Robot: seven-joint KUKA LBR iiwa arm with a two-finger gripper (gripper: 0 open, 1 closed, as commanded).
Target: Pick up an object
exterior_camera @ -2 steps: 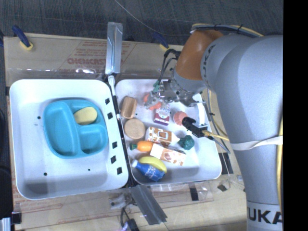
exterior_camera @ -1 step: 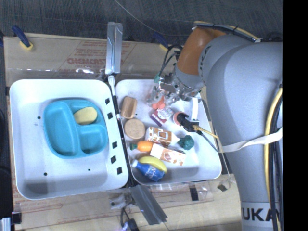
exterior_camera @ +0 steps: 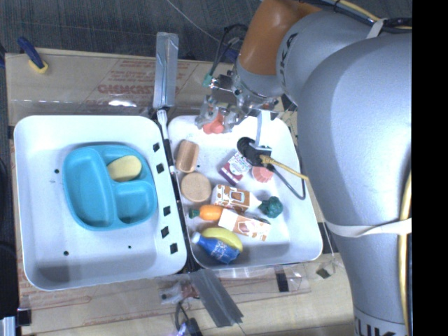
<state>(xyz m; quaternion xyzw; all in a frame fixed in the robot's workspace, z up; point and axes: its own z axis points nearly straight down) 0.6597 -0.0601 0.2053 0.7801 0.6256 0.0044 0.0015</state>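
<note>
The arm (exterior_camera: 329, 82) was seen reaching in from the right, its gripper (exterior_camera: 222, 114) lowered over the far corner of the right bin (exterior_camera: 302, 222). A small pink-red object (exterior_camera: 214, 124) was noted right at the fingertips; whether it was clamped between them could not be told, nor whether the fingers were apart or together.

Right bin contents were recorded as follows: a tan cup (exterior_camera: 187, 155) lying on its side by the left wall, a round tan disc (exterior_camera: 195, 187) just below it, an orange piece (exterior_camera: 209, 213), two small printed cartons (exterior_camera: 231, 197) (exterior_camera: 245, 226), a dark red packet (exterior_camera: 236, 167), a pink round piece (exterior_camera: 262, 175), a dark green lump (exterior_camera: 271, 206), and a banana (exterior_camera: 222, 238) resting on a blue item (exterior_camera: 215, 252) at the near edge.

In the left bin (exterior_camera: 42, 257) a blue divided tray (exterior_camera: 108, 187) was observed, with a yellow lemon-like object (exterior_camera: 124, 167) lying in its upper right compartment.
</note>
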